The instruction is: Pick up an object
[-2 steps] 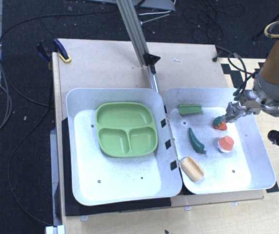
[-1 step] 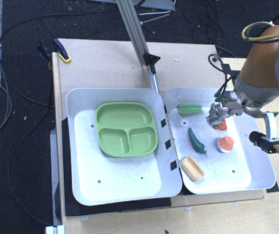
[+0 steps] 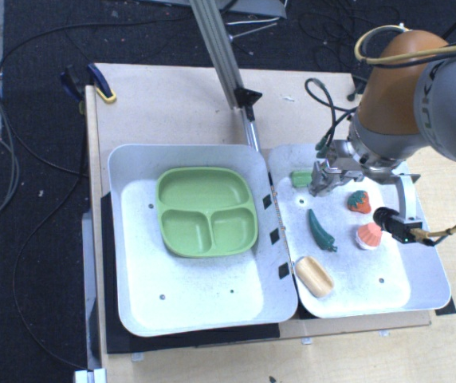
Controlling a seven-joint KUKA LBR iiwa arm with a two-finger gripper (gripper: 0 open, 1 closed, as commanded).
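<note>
The right bin (image 3: 387,290) holds several toy foods. A dark green pepper-like piece (image 3: 320,231) lies near its middle, and a tan bun (image 3: 314,276) lies at the front left. A red strawberry (image 3: 359,202) and a pink-and-red piece (image 3: 368,235) sit on the right side. A small light green item (image 3: 300,179) rests at the bin's back left, partly hidden by my gripper (image 3: 321,183). The gripper hangs low over that back-left corner, just right of the light green item and above the dark green piece. Nothing is visibly held.
The left bin (image 3: 132,294) carries a green divided plate (image 3: 208,211). A slanted metal pole (image 3: 220,46) runs from the back down to the seam between the bins. Black cables trail from the arm's wrist (image 3: 395,222) over the right bin's right side.
</note>
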